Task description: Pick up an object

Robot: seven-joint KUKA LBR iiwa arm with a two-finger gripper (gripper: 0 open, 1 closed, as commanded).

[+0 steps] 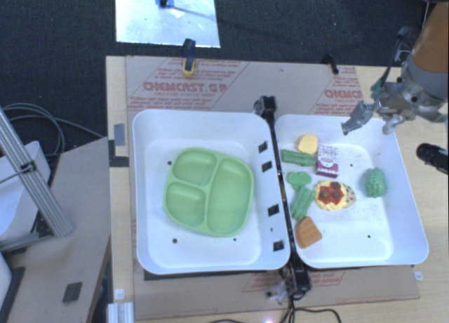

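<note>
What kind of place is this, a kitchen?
Probably a robot lab, not a kitchen. A robot arm's claw hangs over two white bins holding toy food, like a pizza, and a green plate.

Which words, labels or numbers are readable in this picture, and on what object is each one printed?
"CHEMCAST GP" in red on the brown board under the bins, far left.
The red print at the board's far right is too cut off to read.
Print on the small carton: too blurred.

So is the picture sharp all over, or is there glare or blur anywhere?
Camera view: the green tray and toy foods look fairly crisp; the white bins are bright, nearly washed out; the metal sheet at top shows glare; the hand looks slightly soft.
</note>
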